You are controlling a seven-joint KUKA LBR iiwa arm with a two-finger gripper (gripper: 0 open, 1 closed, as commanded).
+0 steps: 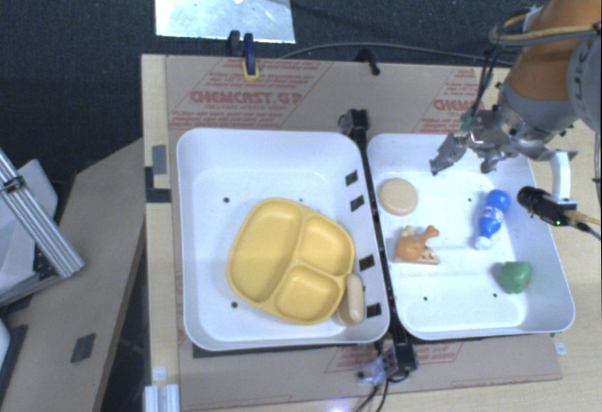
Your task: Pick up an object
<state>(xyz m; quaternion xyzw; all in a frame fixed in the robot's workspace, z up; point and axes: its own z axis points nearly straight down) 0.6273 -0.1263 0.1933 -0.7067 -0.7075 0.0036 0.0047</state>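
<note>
Hovering over the right white bin [555,307], two-finger gripper [470,154]: fingers apparently spread, nothing between them. Contents: round tan disc [398,196], orange toy figure [417,245], blue-and-white bottle [489,218], green lump [514,276]. Left bin [202,213]: yellow compartment tray [292,260].

Right bin [442,321], four loose items. Tan round disc [398,197] flat at 10 o'clock. Orange toy animal [417,245] on its side just below the disc, near centre-left. Blue-and-white bottle [489,218] lying tilted at 3 o'clock, cap up-right. Green lump [514,276] at 4 o'clock near the wall. All apart, none touching.

Left bin [202,213]: yellow divided tray [287,260] centre, beige oblong piece [353,299] touching its 4 o'clock edge.
</note>
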